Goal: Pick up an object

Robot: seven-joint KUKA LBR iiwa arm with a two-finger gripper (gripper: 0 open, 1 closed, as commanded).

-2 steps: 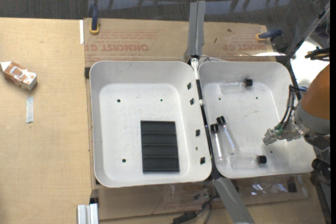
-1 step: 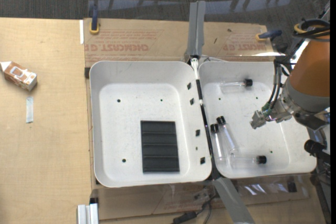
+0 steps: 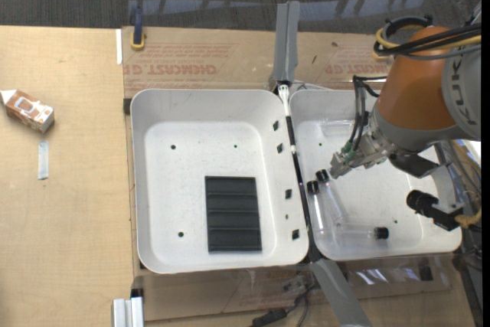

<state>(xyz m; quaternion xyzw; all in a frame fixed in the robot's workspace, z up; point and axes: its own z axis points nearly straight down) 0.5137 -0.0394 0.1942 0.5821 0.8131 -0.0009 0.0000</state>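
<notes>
Readable text, overhead camera: red block lettering printed on the cardboard sheet behind the two bins, seen upside down and mirrored; left portion reads roughly "CHEMCAST GP", remainder not legible. A second run of the same red print on the cardboard further right, too cut off by the arm to read. White letters on the grey arm housing, "KU" visible, the rest out of view. Small carton on the counter at far left carries orange-and-white print, too small to read.
</notes>
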